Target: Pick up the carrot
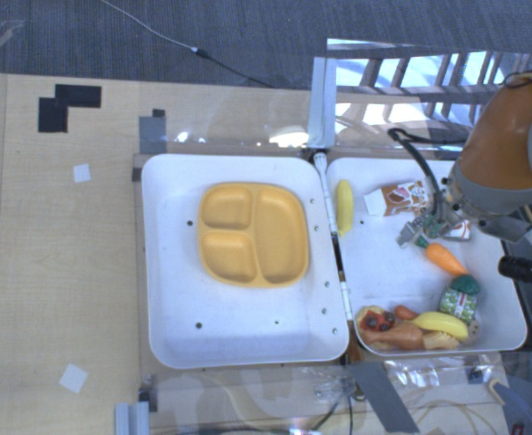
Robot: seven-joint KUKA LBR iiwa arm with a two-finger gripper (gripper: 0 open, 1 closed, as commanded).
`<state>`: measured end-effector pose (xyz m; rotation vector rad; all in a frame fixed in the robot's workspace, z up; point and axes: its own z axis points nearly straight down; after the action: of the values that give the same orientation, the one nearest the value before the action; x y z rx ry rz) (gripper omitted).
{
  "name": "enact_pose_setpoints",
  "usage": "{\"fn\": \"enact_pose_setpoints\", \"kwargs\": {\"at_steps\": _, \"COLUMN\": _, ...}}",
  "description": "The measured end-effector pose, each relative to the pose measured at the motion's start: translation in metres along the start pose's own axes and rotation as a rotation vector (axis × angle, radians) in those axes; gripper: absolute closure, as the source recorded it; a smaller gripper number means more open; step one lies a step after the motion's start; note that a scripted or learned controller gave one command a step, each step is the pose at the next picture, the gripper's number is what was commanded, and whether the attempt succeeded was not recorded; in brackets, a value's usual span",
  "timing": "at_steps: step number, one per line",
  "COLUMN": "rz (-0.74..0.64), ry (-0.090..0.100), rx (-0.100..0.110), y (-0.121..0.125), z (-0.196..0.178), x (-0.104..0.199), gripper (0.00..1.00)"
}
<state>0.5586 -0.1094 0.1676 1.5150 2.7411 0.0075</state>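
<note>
The gripper (426, 231) is seen low over the right bin (374, 270), hanging from the grey arm (506, 152) with its orange band, which enters from the right. Its state cannot be told from this view, since the tip is small and partly blurred against the white floor of the bin.

The carrot (446, 259) is found just below and slightly to the right of the gripper, lying flat on the bin floor with its pointed end turned toward the lower right. Whether the tool touches its blunt end cannot be settled, but the carrot is not seen lifted.

To the left of the gripper, and a little higher in the view, a small printed packet (401, 198) is laid, and further left still a yellow banana (344, 207) lies beside the wall between the bins. Below the gripper, past the carrot, a green-topped item (461, 299) is placed, and under it a second banana (440, 323) rests among a heap of toy food (394, 326) (orange and red pieces, not told apart).

Well to the left of the gripper, the left bin (170, 270) is occupied by a yellow divided plate (252, 234).
</note>
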Motion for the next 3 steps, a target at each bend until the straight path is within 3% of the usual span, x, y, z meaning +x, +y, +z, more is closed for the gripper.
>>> {"fn": "enact_pose_setpoints", "kwargs": {"at_steps": 1, "rz": -0.142, "ry": 0.006, "rx": 0.007, "y": -0.064, "z": 0.068, "x": 0.034, "gripper": 1.00}}
{"fn": "enact_pose_setpoints", "kwargs": {"at_steps": 2, "rz": -0.279, "ry": -0.010, "rx": -0.001, "y": -0.084, "z": 0.077, "x": -0.065, "gripper": 1.00}}
{"fn": "enact_pose_setpoints", "kwargs": {"at_steps": 3, "rz": 0.000, "ry": -0.001, "rx": -0.002, "y": -0.009, "z": 0.022, "x": -0.050, "gripper": 1.00}}
